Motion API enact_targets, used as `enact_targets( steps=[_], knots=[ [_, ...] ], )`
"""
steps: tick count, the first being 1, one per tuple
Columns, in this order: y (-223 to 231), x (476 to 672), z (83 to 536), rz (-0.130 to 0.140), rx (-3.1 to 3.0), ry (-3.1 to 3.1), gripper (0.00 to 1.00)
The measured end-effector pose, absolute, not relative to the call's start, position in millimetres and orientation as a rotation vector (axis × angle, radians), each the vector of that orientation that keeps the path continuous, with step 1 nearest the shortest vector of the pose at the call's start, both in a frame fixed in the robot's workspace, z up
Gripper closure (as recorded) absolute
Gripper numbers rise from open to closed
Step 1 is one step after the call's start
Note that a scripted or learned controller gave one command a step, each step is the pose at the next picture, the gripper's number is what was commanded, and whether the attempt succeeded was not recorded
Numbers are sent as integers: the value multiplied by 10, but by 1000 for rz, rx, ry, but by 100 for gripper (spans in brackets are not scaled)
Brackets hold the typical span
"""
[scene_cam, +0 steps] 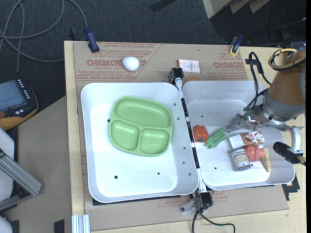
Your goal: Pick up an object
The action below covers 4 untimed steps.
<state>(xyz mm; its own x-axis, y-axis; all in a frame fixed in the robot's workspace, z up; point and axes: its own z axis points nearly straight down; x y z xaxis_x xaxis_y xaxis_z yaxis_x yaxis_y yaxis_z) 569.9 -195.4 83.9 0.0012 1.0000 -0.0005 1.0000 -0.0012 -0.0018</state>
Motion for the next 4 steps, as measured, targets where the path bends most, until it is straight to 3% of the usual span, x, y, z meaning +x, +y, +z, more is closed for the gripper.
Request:
enact_targets(
  steps=[1, 2, 3, 4],
  knots=[
    [-1950, 5712, 948, -1, -2224, -2222, 100],
    [-1498, 5479, 2062, -3, -2222, -2225, 100],
    [-1499, 5473, 2054, -1, -2221, -2223, 0],
    [-1718, 5257, 1450, 2, -2221, -2220, 0]
  ],
)
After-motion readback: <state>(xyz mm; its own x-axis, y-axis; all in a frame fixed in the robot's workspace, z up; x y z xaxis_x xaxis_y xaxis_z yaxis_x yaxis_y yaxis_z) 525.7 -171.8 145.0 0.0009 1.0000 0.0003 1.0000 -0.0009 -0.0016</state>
